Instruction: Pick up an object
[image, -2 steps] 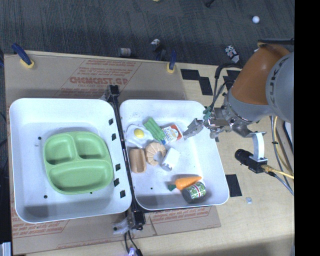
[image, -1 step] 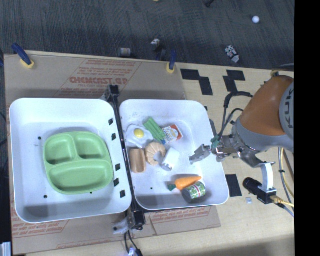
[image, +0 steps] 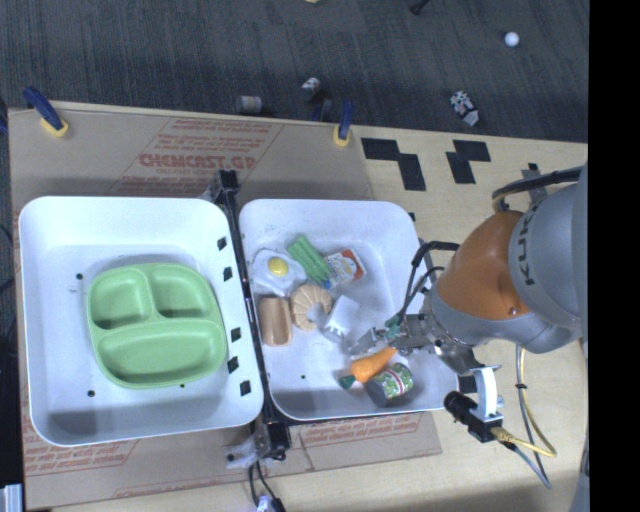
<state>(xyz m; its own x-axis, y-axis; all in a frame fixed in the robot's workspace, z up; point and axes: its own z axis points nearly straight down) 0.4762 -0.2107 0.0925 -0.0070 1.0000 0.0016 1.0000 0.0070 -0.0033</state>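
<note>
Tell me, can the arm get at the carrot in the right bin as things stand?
Probably yes. The carrot lies uncovered near the right bin's near-right corner, beside a can, with the gripper right above it. The can may crowd the grasp.

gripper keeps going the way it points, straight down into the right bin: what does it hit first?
Most likely the toy carrot, which sits right at the gripper tips, with the green-labelled can just beside it. Depth is hard to judge from this slanted view.

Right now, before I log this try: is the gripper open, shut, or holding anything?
Gripper: low in the right bin, beside the toy carrot; whether it grips anything cannot be told.
</note>
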